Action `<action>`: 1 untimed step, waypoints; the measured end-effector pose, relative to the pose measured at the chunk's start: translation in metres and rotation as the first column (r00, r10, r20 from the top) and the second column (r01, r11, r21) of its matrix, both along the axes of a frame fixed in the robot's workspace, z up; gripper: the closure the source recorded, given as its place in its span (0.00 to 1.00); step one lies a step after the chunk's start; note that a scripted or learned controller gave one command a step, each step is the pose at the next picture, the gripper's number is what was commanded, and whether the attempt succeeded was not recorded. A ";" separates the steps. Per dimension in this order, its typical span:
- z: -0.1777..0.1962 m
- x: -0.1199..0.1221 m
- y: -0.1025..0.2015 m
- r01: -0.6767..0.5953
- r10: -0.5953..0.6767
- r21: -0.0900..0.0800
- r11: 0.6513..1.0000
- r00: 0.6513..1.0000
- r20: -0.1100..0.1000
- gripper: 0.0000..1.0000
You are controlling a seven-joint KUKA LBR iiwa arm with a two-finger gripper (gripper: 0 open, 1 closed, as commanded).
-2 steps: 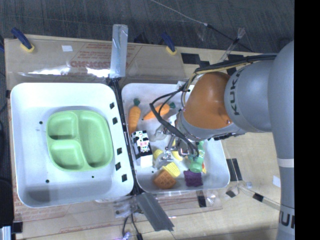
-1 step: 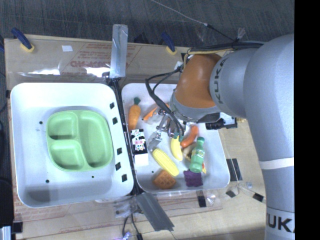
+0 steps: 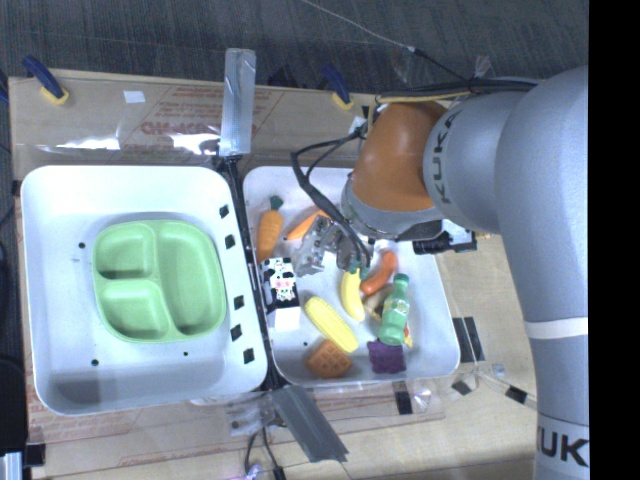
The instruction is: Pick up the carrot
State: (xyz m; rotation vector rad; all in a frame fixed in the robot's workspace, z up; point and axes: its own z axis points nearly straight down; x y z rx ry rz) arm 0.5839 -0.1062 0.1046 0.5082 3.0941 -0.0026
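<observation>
The carrot [image 3: 268, 232] is orange with a small green top. It lies along the left wall of the right bin [image 3: 440, 298], near the far end. My gripper [image 3: 326, 250] hangs low over the middle of that bin, just right of the carrot and a short gap away from it. A slim orange piece [image 3: 301, 225] lies between the carrot and the gripper, partly under the wrist. The grey arm with its orange band [image 3: 395, 163] covers the bin's far right part.
The right bin also holds a cow-print carton [image 3: 282, 286], a banana [image 3: 350, 294], a yellow corn cob [image 3: 330, 324], a green bottle [image 3: 396, 311], a red-orange sausage [image 3: 378, 272], a purple block [image 3: 386, 355] and a brown waffle [image 3: 328, 359]. A green divided plate [image 3: 160, 278] sits in the left bin [image 3: 50, 268].
</observation>
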 end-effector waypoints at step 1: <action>0.011 0.001 0.002 -0.012 0.012 -0.001 1.000 1.000 0.002 1.00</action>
